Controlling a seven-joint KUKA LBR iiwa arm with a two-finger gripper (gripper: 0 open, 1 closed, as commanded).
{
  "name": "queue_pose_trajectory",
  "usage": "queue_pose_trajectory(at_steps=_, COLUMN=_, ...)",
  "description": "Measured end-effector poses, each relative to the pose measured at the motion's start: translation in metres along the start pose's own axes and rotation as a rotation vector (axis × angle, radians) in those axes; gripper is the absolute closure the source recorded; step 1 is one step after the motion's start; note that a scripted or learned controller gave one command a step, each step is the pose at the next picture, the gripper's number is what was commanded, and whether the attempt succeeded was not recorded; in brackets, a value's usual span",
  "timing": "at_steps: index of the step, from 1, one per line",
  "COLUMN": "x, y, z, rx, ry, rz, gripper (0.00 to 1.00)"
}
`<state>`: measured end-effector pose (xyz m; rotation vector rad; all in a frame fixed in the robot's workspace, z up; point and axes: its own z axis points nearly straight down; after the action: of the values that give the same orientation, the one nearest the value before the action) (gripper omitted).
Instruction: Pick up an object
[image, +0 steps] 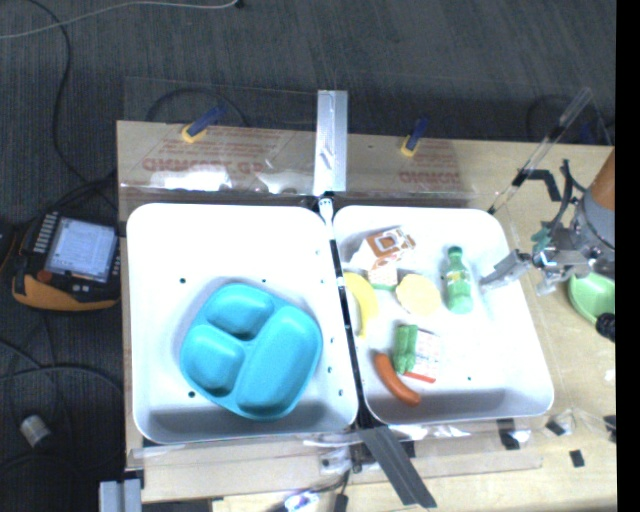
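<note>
Objects for picking: loose in right bin (520, 340). Gripper (560, 262) hangs beyond that bin's right rim, state cannot be told. Nearest: green bottle (456, 280), then yellow disc (419, 294), banana (361, 302), hot dog (397, 378). Left bin (160, 240): blue divided tray (251, 346).

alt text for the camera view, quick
Two white bins sit side by side: the left bin holds a blue divided tray, the right bin small food items including a green bottle. The gripper sits off the right bin's edge.
</note>
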<state>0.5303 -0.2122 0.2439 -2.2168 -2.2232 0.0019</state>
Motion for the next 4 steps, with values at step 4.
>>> queue_pose_trajectory(at_steps=4, x=0.025, y=0.12, z=0.15, rx=-0.001, ry=-0.005, rz=0.598, gripper=0.0)
